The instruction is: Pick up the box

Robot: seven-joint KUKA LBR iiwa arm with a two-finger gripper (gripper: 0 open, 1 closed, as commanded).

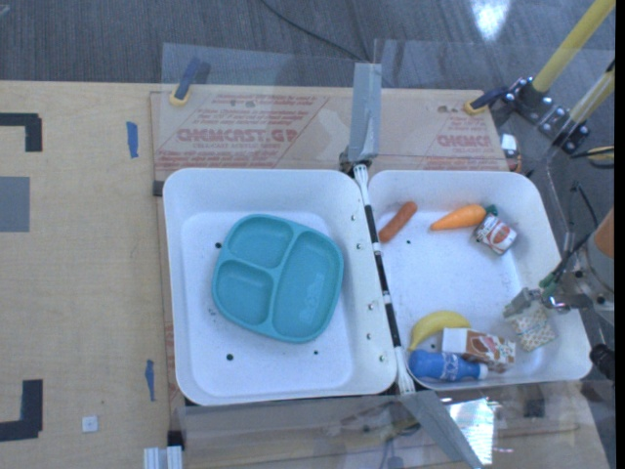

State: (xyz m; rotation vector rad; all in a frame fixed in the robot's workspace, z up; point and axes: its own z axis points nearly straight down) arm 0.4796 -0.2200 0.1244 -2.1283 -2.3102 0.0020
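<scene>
The box (pixel 476 346) is small, white at one end and brown-red at the other. It lies flat near the front edge of the right bin (pixel 532 195), between a banana (pixel 437 326) and a blue bottle (pixel 444 367). My gripper (pixel 528 317) hangs low over the right bin's front right corner, just right of the box and apart from it. The arm comes in from the right edge behind it. Nothing shows in the gripper's grasp.
At the back of the right bin lie a sausage (pixel 397 221), a carrot (pixel 459 218) and a small red-and-white can (pixel 496 234). The left bin (pixel 186 262) holds a teal divided plate (pixel 278 277). A ridge (pixel 376 272) separates the bins.
</scene>
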